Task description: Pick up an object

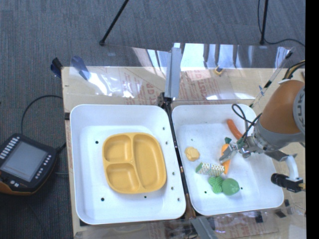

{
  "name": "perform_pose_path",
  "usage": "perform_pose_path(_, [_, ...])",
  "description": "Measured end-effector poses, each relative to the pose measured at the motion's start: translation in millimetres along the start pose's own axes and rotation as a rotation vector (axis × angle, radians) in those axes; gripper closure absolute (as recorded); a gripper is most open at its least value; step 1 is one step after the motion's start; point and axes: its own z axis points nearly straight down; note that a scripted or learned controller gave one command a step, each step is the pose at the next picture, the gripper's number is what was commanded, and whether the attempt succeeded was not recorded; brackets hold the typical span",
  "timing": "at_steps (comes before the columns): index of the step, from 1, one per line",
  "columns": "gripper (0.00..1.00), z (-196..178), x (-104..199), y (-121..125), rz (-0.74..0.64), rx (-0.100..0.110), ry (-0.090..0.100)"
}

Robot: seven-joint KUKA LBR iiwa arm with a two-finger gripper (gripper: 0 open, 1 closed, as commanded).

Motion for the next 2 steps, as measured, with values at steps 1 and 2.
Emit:
perform_pose_path(1, [1.00,-9.0,-0.3,-0.4,0.005,0.001,0.003])
perform_pose_path(2, [1.00,-120.0,56.4,30.2,0.168,-0.010,-0.001])
